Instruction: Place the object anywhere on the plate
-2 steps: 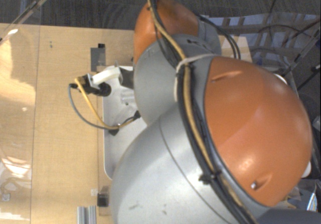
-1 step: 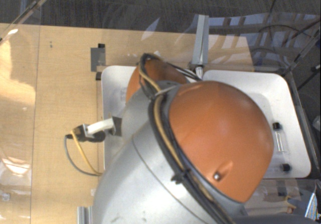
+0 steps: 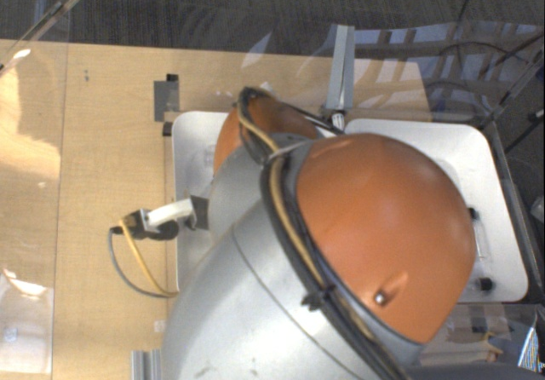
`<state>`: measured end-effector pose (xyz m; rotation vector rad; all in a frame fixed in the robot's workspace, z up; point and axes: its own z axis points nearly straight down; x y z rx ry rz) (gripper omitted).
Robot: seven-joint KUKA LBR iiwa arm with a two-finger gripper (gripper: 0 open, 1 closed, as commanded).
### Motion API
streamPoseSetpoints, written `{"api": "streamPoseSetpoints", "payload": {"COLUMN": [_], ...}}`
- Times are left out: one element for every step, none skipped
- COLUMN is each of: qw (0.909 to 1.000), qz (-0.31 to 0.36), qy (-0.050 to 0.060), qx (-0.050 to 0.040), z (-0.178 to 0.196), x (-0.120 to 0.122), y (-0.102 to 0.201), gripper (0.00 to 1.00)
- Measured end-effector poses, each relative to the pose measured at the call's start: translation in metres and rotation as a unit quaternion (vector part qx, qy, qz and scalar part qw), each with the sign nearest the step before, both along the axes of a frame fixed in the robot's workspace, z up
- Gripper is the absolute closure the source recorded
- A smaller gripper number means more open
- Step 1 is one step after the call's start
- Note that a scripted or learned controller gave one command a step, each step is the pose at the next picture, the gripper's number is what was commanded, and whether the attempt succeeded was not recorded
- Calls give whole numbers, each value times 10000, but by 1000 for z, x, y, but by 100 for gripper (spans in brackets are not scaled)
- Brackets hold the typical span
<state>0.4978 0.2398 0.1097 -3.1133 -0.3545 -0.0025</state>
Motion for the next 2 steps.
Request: {"api": "streamPoseSetpoints", "payload": {"qw": [9962,9487], "qz": [867,3161], "qy": [-22,-8], "qx": [0,-37], "z": [-19,19], "x": [22,50], "y": [-2,-25], "gripper": [100,100]}}
